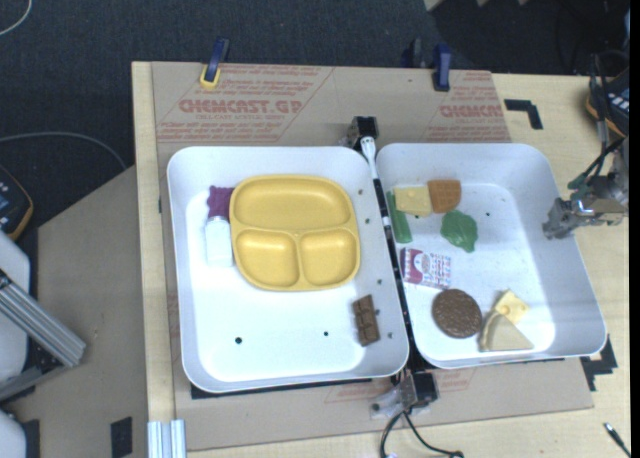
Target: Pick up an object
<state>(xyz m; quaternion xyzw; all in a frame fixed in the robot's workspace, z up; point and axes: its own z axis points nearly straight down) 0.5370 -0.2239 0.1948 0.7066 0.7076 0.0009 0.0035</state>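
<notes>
The right bin (520, 246) holds a pale yellow block (411, 200), an orange-brown piece (444, 194), a green leafy item (460, 230), a thin green strip (401, 225), a pink and white carton (426, 268), a round brown cookie (457, 313) and a cream wedge (507, 322). My gripper (566, 218) hangs at the right bin's right rim, small and metallic, away from all these items. Nothing shows in its grasp.
The left bin (290, 341) carries a yellow divided plate (295, 231), a purple item (219, 200), a white item (216, 242) and a brown bar (366, 319). Clamps (211, 65) sit on the bench's far edge. Cables trail below the bins (405, 416).
</notes>
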